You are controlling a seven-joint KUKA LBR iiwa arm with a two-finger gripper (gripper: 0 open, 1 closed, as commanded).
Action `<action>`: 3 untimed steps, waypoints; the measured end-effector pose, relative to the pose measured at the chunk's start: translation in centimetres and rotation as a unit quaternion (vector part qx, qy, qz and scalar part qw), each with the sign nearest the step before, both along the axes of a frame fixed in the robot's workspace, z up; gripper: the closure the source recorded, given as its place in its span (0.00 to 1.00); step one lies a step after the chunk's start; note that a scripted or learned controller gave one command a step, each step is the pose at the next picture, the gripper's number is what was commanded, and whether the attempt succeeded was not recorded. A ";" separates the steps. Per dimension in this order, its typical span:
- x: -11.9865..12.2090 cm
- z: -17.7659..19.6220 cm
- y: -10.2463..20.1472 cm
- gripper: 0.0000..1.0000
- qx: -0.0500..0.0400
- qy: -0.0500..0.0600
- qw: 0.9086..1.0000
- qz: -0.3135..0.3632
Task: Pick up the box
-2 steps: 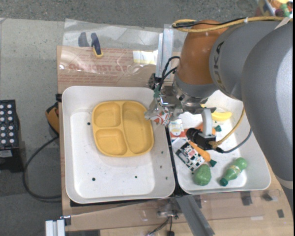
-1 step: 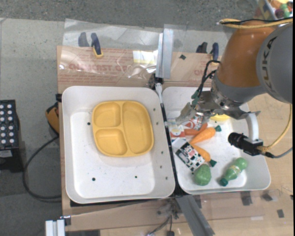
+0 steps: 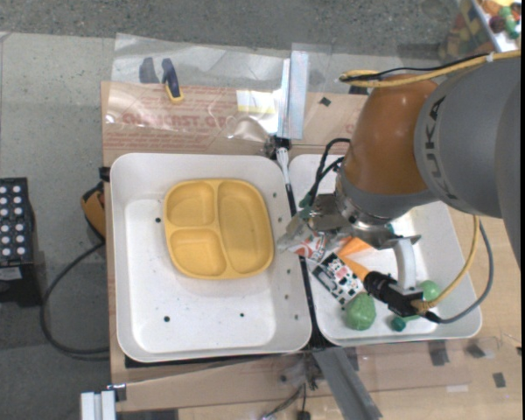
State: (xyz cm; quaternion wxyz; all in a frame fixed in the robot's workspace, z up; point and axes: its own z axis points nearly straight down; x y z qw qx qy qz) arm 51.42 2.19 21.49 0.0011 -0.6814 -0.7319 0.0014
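The box (image 3: 337,275) is small, white with black and red print. It lies tilted in the right bin (image 3: 451,234), near that bin's left wall. My gripper (image 3: 303,231) hangs under the grey and orange wrist, low over the box's upper left end by the divider between the bins. The wrist hides the part of the box under it, and I cannot see whether anything is held.
A yellow divided plate (image 3: 219,227) lies in the left bin (image 3: 140,304). Beside the box are an orange piece (image 3: 353,246), a green lump (image 3: 360,312) and a smaller green item (image 3: 429,290). Crumpled plastic bags (image 3: 201,103) lie behind the bins.
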 end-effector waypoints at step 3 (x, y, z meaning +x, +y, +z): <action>0.1 1.2 -13.2 1.00 -0.002 -0.001 0.990 -0.138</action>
